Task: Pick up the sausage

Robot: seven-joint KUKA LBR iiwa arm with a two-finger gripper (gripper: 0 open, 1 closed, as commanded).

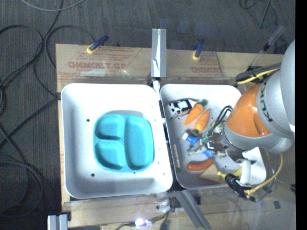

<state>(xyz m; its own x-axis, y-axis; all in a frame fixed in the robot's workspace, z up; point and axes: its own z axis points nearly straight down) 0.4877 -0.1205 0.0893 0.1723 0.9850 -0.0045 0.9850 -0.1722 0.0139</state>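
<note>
Here the sausage (200,165) lies in the right bin (169,128), toward its near side, a reddish-orange link stretched roughly left to right on the white floor. The pincer (207,145) sits just above it in the picture, close to the link's far side, among dark wiring and small blue parts; whether it is released or clenched cannot be told, and nothing can be seen gripped in it. The arm (261,114), grey with its orange band, comes in from the right and covers much of the bin's right half. Two carrots (197,116) lie side by side at a slant farther back in the same bin, with a small black-and-white item (178,106) just left of them near the far wall. In the left bin (76,143) rests a turquoise divided tray (124,141). Both bins sit on the table (110,63).
</note>
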